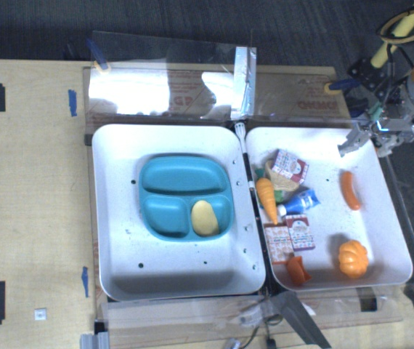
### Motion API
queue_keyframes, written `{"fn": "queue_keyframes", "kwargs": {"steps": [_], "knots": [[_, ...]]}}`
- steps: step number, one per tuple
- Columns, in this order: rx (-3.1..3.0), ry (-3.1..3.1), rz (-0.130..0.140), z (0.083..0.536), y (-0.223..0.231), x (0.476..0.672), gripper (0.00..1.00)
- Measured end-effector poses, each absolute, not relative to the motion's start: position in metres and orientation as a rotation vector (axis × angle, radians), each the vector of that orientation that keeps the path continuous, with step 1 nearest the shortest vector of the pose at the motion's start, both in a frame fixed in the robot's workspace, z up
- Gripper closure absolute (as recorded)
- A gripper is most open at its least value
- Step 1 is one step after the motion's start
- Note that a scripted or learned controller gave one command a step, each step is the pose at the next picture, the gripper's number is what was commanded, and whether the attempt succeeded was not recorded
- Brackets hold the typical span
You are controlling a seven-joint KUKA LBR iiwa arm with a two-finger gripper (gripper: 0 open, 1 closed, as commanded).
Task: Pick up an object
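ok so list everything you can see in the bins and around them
left bin: 1, white, left of the pair
divided tray: 1, blue, middle of left bin
lemon-like toy: 1, yellow, tray's lower right compartment
right bin: 1, white, right of the pair
carrot: 1, orange, right bin's left side
small cartons: 3, white and red, right bin's left side
tube: 1, blue, beside the carrot
sausage: 1, orange, right bin's upper right
pumpkin: 1, orange, right bin's lower right
small red piece: 1, right bin's bottom edge
pincer: 1, grey, over right bin's top right corner

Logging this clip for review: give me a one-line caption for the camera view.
Gripper over the right bin's far corner; carrot and pumpkin inside; yellow potato on the left bin's blue tray.
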State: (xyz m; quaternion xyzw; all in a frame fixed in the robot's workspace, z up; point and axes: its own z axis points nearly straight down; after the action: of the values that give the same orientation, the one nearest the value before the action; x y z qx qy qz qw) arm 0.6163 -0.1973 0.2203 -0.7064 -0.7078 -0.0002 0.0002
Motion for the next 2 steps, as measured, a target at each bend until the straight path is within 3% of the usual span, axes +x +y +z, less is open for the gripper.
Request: {"fn": "queue_keyframes", "kwargs": {"steps": [1,2], "knots": [[-2.018,-2.407,-0.016,0.097,-0.211,0.587,0.0],[-2.024,-2.411,-0.013,0.108,-0.213,0.588,1.0]]}}
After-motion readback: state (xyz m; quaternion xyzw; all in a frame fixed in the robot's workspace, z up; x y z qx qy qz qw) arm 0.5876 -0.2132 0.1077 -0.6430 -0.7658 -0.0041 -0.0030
